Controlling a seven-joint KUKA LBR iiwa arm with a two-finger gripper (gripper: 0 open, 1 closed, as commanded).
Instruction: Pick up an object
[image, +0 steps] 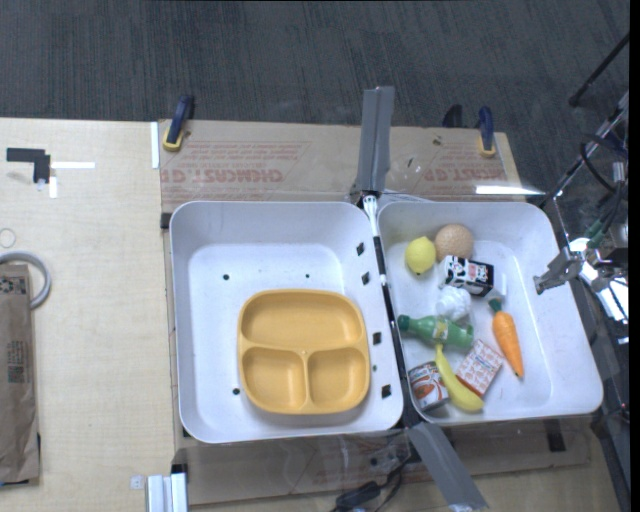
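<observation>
The right bin holds several small objects. A yellow lemon lies beside a tan round ball at the back. In front of them are a black-and-white carton and a white crumpled item. A green bottle lies on its side mid-bin, with an orange carrot to its right. Near the front lie a banana, a red-and-white packet and a tin can.
The left bin holds a yellow three-compartment plate. A grey divider bar runs between the bins at the back. Metal fittings and cables crowd the right bin's right rim. A brown paper bag lies far left.
</observation>
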